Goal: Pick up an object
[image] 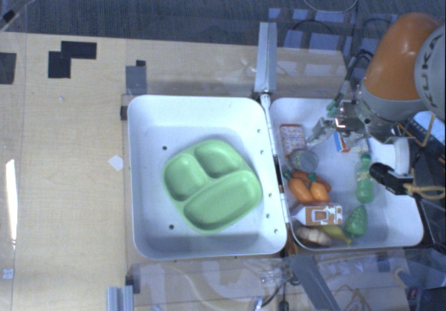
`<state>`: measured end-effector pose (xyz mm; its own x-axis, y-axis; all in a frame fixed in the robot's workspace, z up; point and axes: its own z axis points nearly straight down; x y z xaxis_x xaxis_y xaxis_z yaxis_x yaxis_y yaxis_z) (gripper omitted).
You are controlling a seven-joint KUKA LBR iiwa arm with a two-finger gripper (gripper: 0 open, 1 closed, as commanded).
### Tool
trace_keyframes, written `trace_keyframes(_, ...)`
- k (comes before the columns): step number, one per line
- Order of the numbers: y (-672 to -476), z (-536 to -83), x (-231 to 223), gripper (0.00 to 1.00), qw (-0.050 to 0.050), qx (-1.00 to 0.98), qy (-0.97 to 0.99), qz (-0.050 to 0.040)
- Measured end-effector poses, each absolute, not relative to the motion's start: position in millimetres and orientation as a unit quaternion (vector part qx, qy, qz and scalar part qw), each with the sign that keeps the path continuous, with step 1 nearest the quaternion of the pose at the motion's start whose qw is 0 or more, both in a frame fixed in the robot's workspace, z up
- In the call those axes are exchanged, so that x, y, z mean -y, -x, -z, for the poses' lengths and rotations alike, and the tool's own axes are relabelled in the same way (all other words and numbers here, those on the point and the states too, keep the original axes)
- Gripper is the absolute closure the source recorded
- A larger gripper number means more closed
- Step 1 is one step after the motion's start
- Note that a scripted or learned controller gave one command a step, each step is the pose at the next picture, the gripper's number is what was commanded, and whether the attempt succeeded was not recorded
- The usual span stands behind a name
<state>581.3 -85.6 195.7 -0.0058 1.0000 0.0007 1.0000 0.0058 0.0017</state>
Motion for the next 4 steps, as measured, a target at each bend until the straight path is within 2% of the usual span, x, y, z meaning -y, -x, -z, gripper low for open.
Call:
trace_keyframes(1, -614.1, -263, 90, 0.00, 0.002, -0.723, -0.691, -0.0016)
trace_keyframes(2, -593.6, -94, 150, 0.00, 0.002, -0.787, -0.617, -0.0016)
trace_keyframes(3, -595.7, -104, 150, 1.00, 0.004, -0.787, -0.617, -0.0030)
trace_keyframes(4, -613.7, -232, 47, 1.00, 0.002, -0.798, -0.602, -0.0020)
